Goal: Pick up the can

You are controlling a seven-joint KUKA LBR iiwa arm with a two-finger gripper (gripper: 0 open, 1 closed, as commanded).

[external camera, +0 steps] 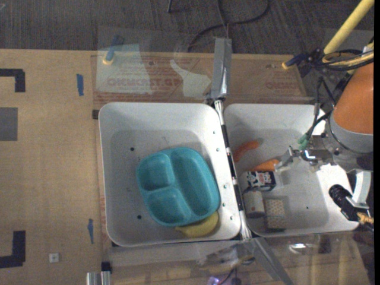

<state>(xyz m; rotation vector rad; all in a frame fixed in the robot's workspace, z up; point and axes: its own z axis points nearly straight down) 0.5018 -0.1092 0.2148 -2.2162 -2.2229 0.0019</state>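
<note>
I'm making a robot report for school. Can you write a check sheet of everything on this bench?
Surface: two white bins side by side, left bin and right bin, on a brown bench.
Job's things: can lying at the right bin's left edge.
Clutter: teal divided plate over a yellow thing in the left bin; orange pieces, a small carton and a tan block in the right bin.
Tool: above the right bin, near the carton.
Cables: black loop on the floor.
Surroundings: dark carpet.
</note>
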